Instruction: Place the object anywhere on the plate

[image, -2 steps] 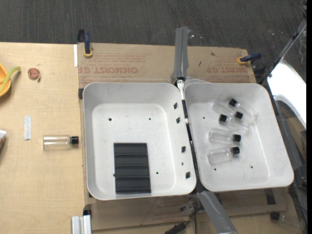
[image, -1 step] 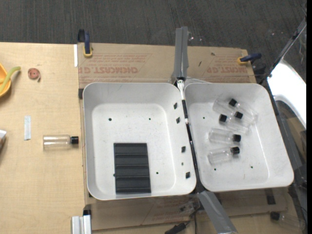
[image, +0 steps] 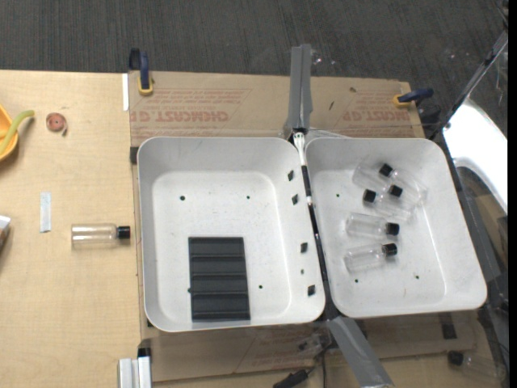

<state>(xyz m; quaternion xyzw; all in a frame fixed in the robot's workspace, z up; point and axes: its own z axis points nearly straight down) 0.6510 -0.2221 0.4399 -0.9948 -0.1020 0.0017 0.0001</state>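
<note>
From my station, what I can see of the arm [image: 482,140] is a pale, smooth, rounded stretch of its casing at the far right edge of the camera view, about level with the upper half of the picture. It runs at a slant, from upper left to lower right, and is cut off by the frame, so I cannot tell which link it is or which way it bends. It sits out to the side, and I cannot tell its height above the surface.
</note>
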